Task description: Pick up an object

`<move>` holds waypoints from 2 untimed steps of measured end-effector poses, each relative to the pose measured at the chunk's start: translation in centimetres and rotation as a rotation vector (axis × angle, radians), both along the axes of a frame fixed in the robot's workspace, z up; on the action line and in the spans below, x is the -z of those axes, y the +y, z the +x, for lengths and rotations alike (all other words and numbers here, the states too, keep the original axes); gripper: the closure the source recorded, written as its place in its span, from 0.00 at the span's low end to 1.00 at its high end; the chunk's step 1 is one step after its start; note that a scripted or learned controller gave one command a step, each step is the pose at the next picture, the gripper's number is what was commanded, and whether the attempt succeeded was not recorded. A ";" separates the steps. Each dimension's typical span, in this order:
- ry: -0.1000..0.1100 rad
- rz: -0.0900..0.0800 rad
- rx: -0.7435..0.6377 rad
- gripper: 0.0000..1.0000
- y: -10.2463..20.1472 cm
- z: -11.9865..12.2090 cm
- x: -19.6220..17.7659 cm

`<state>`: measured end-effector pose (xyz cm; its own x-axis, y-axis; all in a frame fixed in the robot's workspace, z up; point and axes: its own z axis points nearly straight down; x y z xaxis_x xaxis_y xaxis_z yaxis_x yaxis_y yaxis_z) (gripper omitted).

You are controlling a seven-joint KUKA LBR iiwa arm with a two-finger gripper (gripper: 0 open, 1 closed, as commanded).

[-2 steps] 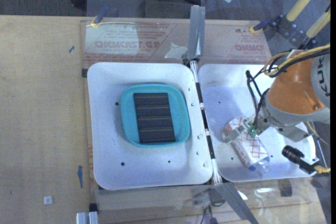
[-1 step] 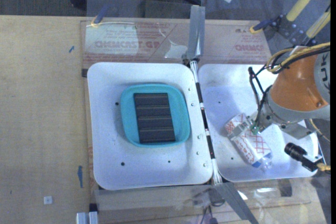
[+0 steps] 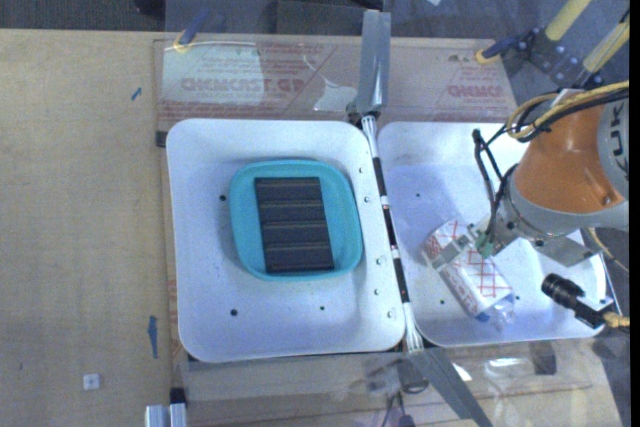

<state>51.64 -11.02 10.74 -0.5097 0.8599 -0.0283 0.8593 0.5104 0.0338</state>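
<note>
A small packet with a red-and-white checked wrapper (image 3: 472,273) lies tilted in the right bin (image 3: 430,165), toward its front. My gripper (image 3: 490,240) hangs low over the packet's upper right end, under the orange wrist band. Whether it touches the packet I cannot tell. In the left bin (image 3: 200,295) sits a teal square dish (image 3: 243,215) with a dark ribbed block (image 3: 293,225) on it.
A black cylindrical part (image 3: 565,292) of the arm's gear sticks out at the right bin's front right. Cables loop above the wrist. A clear panel with red lettering stands behind both bins. A divider ridge (image 3: 385,215) runs between the bins.
</note>
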 end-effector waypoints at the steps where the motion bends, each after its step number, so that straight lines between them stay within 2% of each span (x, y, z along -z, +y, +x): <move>1: 0.039 0.010 0.217 0.00 -1.6 3.7 -2.1; 2: 0.025 0.008 0.170 0.00 0.0 2.3 1.5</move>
